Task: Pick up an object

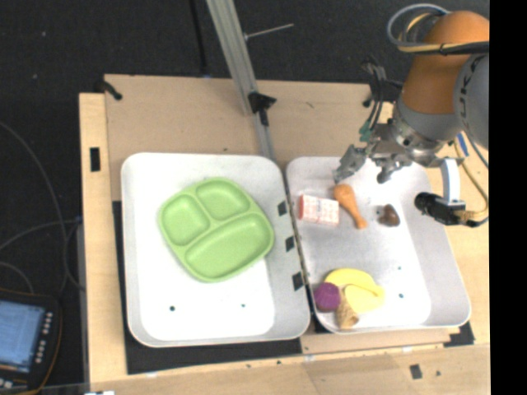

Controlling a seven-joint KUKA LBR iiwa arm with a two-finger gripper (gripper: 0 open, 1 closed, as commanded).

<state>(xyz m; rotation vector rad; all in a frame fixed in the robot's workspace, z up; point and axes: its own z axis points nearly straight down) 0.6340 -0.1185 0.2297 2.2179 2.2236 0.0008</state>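
The right bin holds several small objects. An orange carrot-shaped piece lies near its back, with a pink-and-white box to its left and a small dark brown object to its right. At the front sit a yellow item, a purple ball and a tan piece. My gripper hangs over the bin's back part, just above and behind the carrot. Its fingers are spread apart with nothing between them.
The left bin bears a green divided plate. A slanted metal pole rises behind the bins. A black fitting sits at the right bin's right wall. My grey and orange arm comes in from the upper right.
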